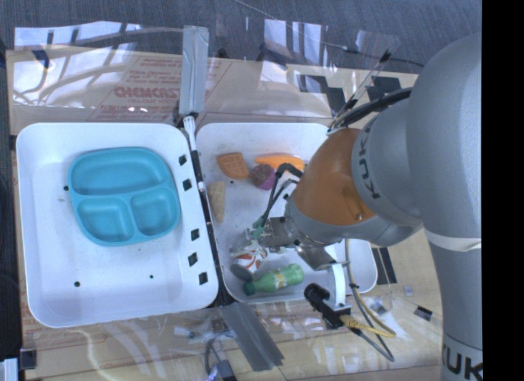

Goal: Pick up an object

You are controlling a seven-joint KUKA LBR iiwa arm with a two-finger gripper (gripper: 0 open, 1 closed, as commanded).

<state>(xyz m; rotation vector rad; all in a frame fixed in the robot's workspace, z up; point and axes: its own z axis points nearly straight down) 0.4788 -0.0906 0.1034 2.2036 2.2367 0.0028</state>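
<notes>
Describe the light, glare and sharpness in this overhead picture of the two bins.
Camera view: bright, even light on both white bins; streaky glare on the clear plastic sheeting behind them and along the front edge. The blue divided tray in the left bin is sharp. The arm looms large and slightly soft, shading the right bin around the green bottle.

Robotics lab: KUKA arm point(409, 166) over two white bins point(33, 207) on taped cardboard bench point(123, 84) w/ loose cables point(368, 322).
</notes>
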